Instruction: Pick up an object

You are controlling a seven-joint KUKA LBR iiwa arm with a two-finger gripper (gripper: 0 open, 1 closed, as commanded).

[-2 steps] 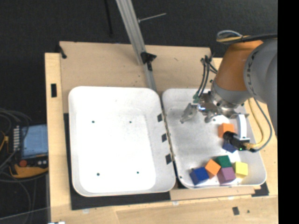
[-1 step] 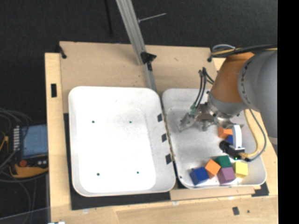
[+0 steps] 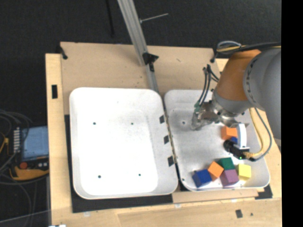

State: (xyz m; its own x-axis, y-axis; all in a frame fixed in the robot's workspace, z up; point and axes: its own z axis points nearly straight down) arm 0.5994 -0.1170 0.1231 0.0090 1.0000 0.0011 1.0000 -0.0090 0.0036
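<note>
While a blue box [image 3: 36,143] and a tangle of cables [image 3: 14,169] sit off the bench's left edge, the bench [image 3: 104,65] itself carries two white bins side by side. The left bin [image 3: 116,141] has only a few dark specks on its floor. A grey metal rail [image 3: 135,27] slants down from the top edge to the gap between the bins. In the right bin [image 3: 189,150], the gripper [image 3: 199,120] hangs low over the upper middle of the floor, near the bin's left wall; whether anything sits between its tips, or how they stand, cannot be told. Along the bin's bottom edge lies a cluster of blocks: a blue block [image 3: 201,177], an orange block [image 3: 216,169], a purple block [image 3: 230,177], a green block [image 3: 227,163] and a yellow block [image 3: 245,170] toward the bottom right corner. Another orange block [image 3: 229,132] lies by the right wall, beside the arm [image 3: 246,82].
</note>
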